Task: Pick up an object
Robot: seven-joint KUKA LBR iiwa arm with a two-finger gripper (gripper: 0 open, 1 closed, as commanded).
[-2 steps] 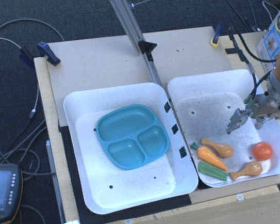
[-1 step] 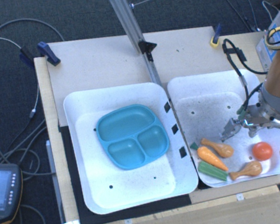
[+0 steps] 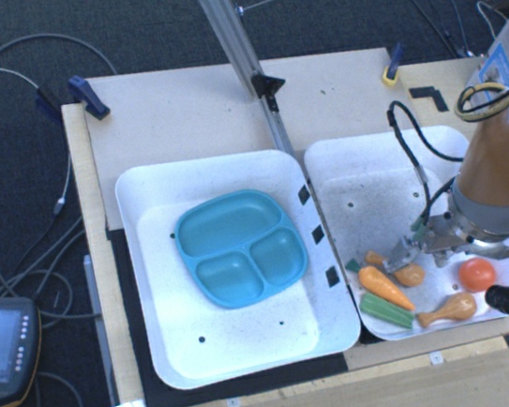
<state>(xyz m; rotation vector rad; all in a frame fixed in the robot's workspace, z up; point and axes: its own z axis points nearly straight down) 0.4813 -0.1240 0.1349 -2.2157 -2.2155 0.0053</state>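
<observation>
Five toys [image 3: 386,287] crowding bin [image 3: 364,172] edge

A robotics lab, by the look of it: a plywood tabletop [image 3: 184,113] stands on dark carpet [image 3: 3,169] with loose cables [image 3: 22,109] trailing across the floor, blue clamps [image 3: 87,97] grip its edges, a metal camera pole [image 3: 229,31] rises from the back, and a teach pendant screen [image 3: 1,349] lies at the left beside two white bins [image 3: 154,289] holding toy food [image 3: 386,287]
</observation>
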